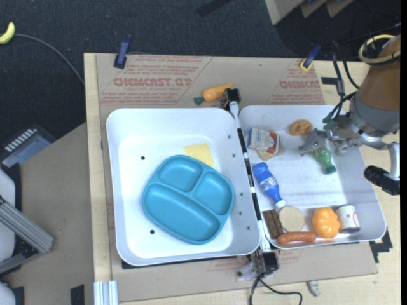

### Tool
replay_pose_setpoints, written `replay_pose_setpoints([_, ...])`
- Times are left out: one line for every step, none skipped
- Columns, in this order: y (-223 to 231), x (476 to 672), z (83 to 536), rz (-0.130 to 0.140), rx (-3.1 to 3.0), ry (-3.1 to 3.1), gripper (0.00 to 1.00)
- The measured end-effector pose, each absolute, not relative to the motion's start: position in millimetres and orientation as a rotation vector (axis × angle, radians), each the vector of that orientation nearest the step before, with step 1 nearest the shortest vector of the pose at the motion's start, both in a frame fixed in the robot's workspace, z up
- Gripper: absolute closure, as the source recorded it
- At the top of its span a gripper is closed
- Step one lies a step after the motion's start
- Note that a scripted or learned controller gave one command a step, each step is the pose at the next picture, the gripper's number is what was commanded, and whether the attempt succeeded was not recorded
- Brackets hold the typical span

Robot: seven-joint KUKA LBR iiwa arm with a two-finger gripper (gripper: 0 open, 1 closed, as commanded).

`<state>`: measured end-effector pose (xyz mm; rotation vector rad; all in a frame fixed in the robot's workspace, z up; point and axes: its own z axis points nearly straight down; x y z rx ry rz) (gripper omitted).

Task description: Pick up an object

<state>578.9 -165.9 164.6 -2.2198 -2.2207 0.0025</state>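
My gripper (324, 142) hangs over the upper right part of the right bin (362, 189), at the end of the grey arm with its orange band. A green object (327, 161) pokes out from just beneath it, toward the front; whether it is gripped is unclear. A brown bun (300, 128) lies just left of the gripper. Further left is a small carton (264, 141). A blue bottle (267, 183) lies near the bin's left wall.
Along the right bin's front wall lie a chocolate bar (272, 223), a round cookie (292, 218), a sausage (296, 237), an orange pumpkin (325, 222) and a small can (348, 216). The left bin (121, 138) holds a blue divided plate (187, 199) and a yellow slice (200, 152). A carrot (213, 94) lies outside.
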Motion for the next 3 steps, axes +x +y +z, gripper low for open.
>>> replay_pose_setpoints([-212, 599.6, 84, -0.001, -2.218, -2.223, 0.0])
replay_pose_setpoints([-213, 600.2, 95, -0.001, -2.22, -2.227, 1.0])
replay_pose_setpoints([-150, 628.7, 143, 0.022, -2.211, -2.207, 1.0])
